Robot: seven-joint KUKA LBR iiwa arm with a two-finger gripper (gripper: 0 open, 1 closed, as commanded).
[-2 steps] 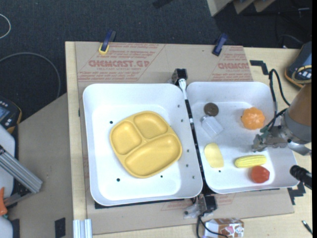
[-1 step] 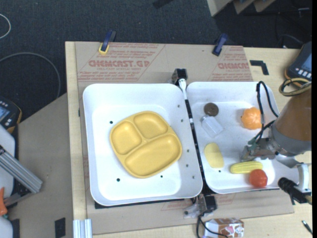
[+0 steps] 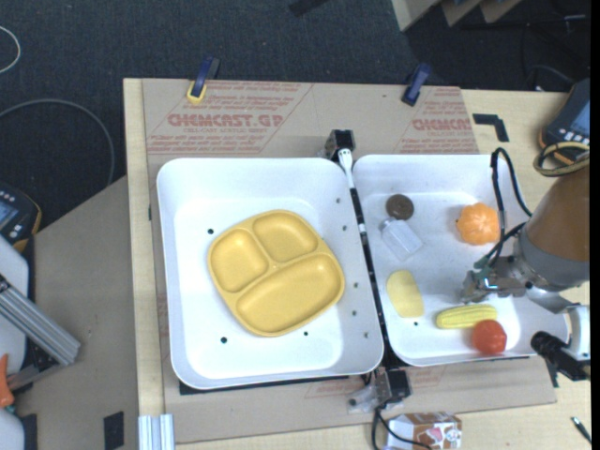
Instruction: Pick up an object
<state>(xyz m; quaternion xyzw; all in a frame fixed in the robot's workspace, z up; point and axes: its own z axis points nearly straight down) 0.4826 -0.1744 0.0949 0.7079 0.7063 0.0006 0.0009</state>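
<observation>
The right bin (image 3: 427, 172) holds several small objects. An orange (image 3: 479, 224) lies near its far right, and a brown round piece (image 3: 400, 206) sits beside a clear plastic item (image 3: 403, 240). A pale yellow block (image 3: 405, 293) is at the bin's left front. A long yellow fruit-like piece (image 3: 466, 316) lies at the front, with a red tomato (image 3: 488, 337) just right of it. My gripper (image 3: 485, 285) is low over the bin's right side, directly above the long yellow piece and close to it. Nothing is visibly held in it.
The left bin (image 3: 187, 279) carries a yellow divided plate (image 3: 275, 271). A black divider strip (image 3: 361, 251) runs between the bins. The grey and orange arm (image 3: 562, 232) covers the right bin's right rim. Clamps sit on the cardboard at the back.
</observation>
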